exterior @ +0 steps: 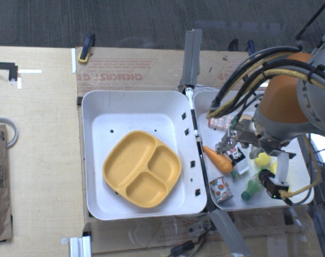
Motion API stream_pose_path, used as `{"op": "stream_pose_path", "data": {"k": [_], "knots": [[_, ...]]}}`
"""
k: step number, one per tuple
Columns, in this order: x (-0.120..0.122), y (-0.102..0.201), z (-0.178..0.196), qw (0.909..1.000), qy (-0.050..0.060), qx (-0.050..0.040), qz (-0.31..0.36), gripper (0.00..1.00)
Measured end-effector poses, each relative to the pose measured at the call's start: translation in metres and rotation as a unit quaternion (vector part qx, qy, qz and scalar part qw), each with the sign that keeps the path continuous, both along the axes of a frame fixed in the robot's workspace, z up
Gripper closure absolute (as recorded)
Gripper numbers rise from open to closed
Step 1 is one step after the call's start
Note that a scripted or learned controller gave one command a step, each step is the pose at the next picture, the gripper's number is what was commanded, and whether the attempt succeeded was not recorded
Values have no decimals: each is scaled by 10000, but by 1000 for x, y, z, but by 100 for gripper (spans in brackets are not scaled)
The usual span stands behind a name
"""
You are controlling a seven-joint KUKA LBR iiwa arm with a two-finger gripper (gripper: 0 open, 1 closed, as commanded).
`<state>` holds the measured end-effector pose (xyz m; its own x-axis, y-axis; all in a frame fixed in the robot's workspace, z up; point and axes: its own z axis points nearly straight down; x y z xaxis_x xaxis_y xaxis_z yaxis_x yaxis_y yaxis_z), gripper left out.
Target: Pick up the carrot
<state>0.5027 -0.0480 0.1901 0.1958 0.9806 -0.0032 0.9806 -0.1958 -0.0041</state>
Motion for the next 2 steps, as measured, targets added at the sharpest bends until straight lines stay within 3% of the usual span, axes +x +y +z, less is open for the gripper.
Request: {"op": "stream_pose_path", "data": {"k": [1, 2], "knots": [[-4, 47, 0, 9990, 9, -1, -448, 0], [96, 28, 65, 9771, -8, -14, -2129, 0]]}}
